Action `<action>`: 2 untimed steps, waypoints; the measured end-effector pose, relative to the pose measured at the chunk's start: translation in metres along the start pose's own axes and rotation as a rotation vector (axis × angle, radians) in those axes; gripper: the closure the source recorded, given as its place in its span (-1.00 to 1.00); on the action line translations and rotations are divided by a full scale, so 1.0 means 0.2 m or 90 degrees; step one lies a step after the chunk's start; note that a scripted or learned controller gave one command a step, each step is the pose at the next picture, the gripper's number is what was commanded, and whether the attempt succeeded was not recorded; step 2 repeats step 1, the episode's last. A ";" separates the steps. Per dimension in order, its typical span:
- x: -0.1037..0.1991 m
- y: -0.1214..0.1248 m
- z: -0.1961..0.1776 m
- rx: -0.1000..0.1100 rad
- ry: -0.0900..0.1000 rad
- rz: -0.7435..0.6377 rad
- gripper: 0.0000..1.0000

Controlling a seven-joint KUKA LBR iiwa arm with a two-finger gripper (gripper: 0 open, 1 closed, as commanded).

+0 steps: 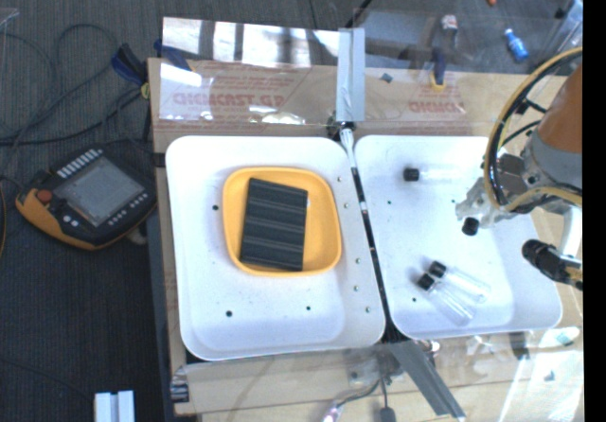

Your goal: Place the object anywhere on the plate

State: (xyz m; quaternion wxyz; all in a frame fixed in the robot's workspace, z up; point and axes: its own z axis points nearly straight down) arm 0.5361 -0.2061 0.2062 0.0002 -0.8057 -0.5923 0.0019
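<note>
A yellow square plate (327,221) lies in the left white bin (284,330). On the middle of the plate rests a black ribbed rectangular block (275,223), lying flat with its long side running away from the camera. My gripper (472,218) reaches in over the right edge of the right bin (502,311), well apart from the plate and the block. Nothing shows in its grasp.
A clear vial with a black cap (424,174) lies at the back of the right bin. Two more capped vials (449,286) lie near its front. A teach pendant (90,198) sits on the floor to the left. Cardboard and foil (246,94) stand behind the bins.
</note>
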 end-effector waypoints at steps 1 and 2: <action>0.00 0.00 0.00 0.000 0.000 0.000 -1.00; 0.00 0.00 0.00 0.000 0.000 0.000 -1.00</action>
